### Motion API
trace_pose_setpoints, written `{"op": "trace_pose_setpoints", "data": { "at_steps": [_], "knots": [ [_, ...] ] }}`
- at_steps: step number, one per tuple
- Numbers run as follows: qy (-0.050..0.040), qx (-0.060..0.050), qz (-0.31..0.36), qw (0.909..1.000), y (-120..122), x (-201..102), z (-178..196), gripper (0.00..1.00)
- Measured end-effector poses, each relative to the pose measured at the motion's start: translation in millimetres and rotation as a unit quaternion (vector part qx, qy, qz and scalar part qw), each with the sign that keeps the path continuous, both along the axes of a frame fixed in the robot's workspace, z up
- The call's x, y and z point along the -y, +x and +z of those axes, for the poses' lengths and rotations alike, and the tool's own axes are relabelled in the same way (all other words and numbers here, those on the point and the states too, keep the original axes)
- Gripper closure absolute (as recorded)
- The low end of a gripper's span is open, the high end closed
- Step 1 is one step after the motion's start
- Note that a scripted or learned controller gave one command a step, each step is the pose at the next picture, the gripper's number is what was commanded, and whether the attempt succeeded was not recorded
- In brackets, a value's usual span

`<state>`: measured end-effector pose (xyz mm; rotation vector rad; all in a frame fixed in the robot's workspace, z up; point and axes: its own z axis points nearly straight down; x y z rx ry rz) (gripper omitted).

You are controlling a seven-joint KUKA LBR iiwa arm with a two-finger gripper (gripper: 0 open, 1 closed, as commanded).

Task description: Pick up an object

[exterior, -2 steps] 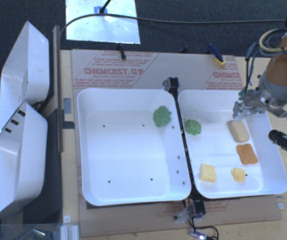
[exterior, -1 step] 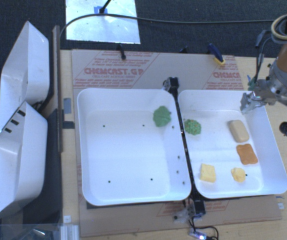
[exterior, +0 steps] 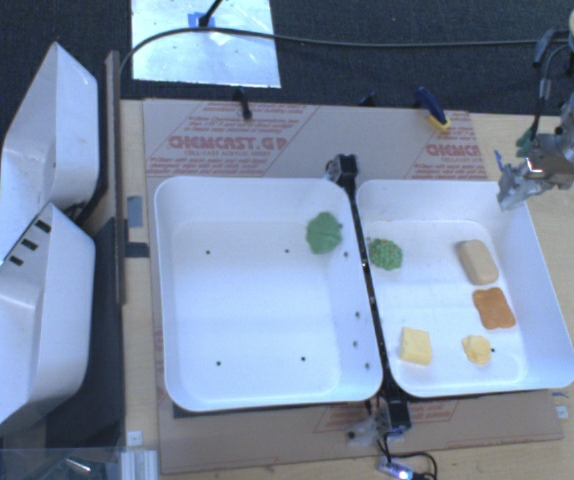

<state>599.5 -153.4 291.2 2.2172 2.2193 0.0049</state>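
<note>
Cardboard-covered bench under two white bins.

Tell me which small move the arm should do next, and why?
Probably lower the end effector toward the beige block in the right bin: it hangs above that bin's upper right rim, and this block lies nearest, apart from the other items.

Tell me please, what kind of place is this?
Probably a robotics lab bench for grasping trials. Two white bins sit side by side on a board, small foam-like pieces such as a green lump lie in them, and a robot gripper hangs over the right bin's corner.
</note>
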Motion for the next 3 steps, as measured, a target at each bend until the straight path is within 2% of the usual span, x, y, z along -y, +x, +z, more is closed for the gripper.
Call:
{"op": "trace_pose_setpoints", "data": {
  "at_steps": [1,3],
  "knots": [
    [0.0010,-0.002,0.002,1.0000,8,-50,-1,1.00],
    [0.0009,-0.003,0.002,1.0000,28,-141,-42,1.00]
  ]
}}
